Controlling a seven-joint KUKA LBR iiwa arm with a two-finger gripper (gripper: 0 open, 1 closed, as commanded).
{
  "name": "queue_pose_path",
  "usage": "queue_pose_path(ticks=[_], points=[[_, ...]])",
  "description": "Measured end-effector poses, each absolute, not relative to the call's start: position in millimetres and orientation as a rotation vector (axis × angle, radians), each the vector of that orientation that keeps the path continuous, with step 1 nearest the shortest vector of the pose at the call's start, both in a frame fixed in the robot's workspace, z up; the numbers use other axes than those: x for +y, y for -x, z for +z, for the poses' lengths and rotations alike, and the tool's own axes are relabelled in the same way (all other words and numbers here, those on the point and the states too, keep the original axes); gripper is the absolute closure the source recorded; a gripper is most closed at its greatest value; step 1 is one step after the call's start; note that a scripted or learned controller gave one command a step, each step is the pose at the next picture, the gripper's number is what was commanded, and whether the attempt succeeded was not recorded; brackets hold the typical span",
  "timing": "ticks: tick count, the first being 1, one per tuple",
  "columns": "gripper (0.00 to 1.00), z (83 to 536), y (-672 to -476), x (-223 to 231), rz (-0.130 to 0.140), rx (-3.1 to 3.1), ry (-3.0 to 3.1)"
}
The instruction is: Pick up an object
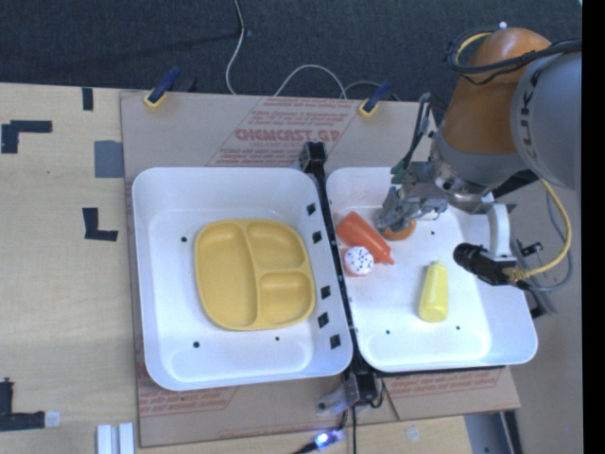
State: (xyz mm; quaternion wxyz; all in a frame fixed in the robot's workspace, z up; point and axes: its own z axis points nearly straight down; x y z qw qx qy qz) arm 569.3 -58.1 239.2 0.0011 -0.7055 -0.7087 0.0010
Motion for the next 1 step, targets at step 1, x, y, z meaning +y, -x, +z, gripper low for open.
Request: queue_pose_path(ticks=[1], points=[[1.00,242.6,-587.1,-14.0,0.000,-2.228,2.214]])
